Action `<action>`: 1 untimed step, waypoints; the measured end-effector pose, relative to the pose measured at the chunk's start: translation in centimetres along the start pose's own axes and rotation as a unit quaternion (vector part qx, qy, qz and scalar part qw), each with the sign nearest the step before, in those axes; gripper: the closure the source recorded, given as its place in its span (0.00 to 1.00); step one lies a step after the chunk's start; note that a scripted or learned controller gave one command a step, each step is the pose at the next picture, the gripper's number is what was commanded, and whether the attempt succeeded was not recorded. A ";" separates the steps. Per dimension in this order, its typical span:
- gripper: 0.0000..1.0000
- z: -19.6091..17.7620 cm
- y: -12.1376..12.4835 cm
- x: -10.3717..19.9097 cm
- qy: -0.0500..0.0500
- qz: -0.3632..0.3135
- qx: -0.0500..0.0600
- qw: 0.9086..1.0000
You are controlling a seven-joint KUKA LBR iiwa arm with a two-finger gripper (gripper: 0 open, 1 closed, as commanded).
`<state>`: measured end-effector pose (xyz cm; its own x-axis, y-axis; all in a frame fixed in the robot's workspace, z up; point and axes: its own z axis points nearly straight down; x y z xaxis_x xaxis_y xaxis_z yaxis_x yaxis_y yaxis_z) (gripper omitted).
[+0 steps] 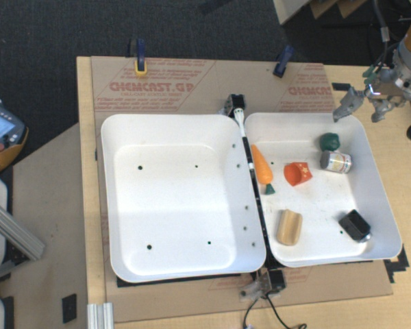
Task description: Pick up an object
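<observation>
Your gripper (362,106) hovers with fingers spread wide and nothing between them, above the right white bin's (377,184) far corner. Just below it you have a dark green rounded lump (329,141) touching a small labelled jar on its side (336,162). Farther off lie an orange plastic carrot (262,164), red cup (298,174), tan wooden block (289,227) and black block (355,225).

The arm (405,60) runs off the right edge.

Dark carpet floor (48,26) surrounds a cardboard-topped bench (192,81)
</observation>
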<state>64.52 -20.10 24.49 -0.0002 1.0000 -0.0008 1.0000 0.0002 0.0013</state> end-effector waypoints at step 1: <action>0.00 8.6 0.0 -1.2 0.001 0.001 0.004 1.000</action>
<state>64.50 -21.34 15.87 0.0009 1.0000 0.0011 1.0000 -0.0009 -0.0059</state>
